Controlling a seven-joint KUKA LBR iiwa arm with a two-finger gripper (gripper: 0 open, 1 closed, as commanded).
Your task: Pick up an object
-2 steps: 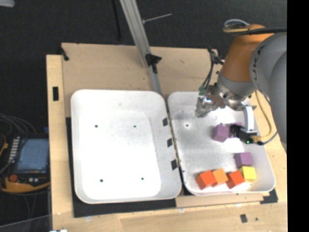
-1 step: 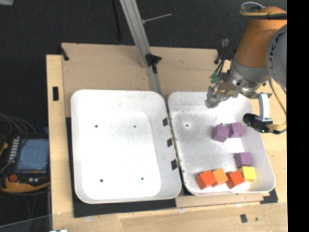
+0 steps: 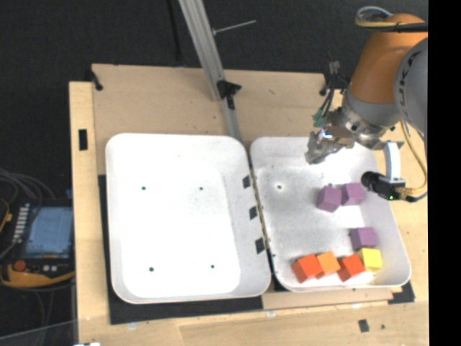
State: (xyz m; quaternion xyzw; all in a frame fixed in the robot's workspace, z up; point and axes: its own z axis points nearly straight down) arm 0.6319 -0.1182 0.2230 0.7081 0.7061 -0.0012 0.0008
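While the gripper (image 3: pixel 318 152) hangs over the upper part of the right bin (image 3: pixel 288 166), at about twelve o'clock of its floor, nothing sits between its tips, and whether the pincer is open or closed I cannot tell at this size; the candidates all lie lower in that bin; two purple blocks (image 3: pixel 341 195) sit touching one another near the bin's middle, at about five o'clock from the gripper and nearest to it; a third purple block (image 3: pixel 363 237) lies further down toward four o'clock of the bin; along the bottom edge, at six o'clock, runs a tight row of a red-orange block (image 3: pixel 308 267), an orange block (image 3: pixel 328 262), a red block (image 3: pixel 351 267) and a yellow block (image 3: pixel 371 257); the left bin (image 3: pixel 176 215) lies at nine o'clock of the right one; these look like small rigid cubes, probably light and hard, unlikely to deform or break, with flat smooth faces that might slip if pinched off-centre; I judge the best hold to be across two opposite flat sides; the lone third purple block offers free sides, whereas the paired and rowed ones leave little room for a fingertip between neighbours
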